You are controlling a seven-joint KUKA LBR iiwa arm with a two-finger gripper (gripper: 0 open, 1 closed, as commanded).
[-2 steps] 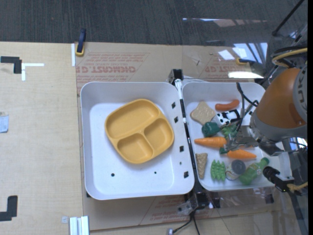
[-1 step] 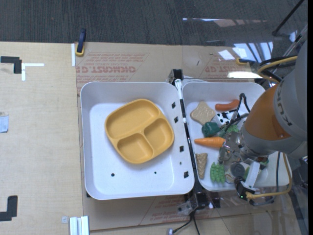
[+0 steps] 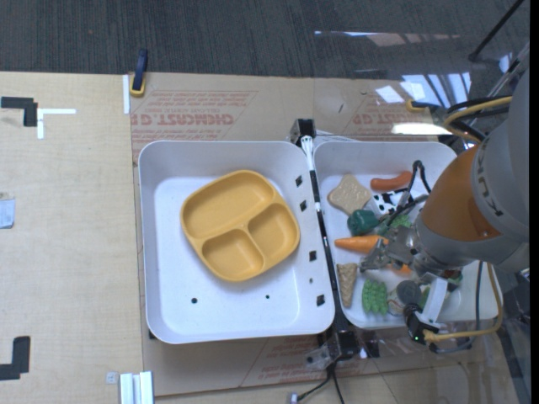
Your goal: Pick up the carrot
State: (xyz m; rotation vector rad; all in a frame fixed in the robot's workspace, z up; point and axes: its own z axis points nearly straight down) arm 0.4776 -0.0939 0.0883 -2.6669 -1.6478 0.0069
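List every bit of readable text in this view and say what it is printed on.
"CHEMCAST GP", red print seen upside down, on the brown protective sheet behind the left bin; my best reading.
Matching red print on the sheet behind the right bin: too faint and glare-washed to read.

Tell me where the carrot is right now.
The carrot lies in the right bin near its left wall, just below the dark green toy, with the gripper at its right end.

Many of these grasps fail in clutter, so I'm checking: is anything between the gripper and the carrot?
Nothing visible lies between them. The gripper sits right at the thick end of the carrot. The crowding is beside it: a dark green toy touches the carrot from above, and a tan wedge lies just below.
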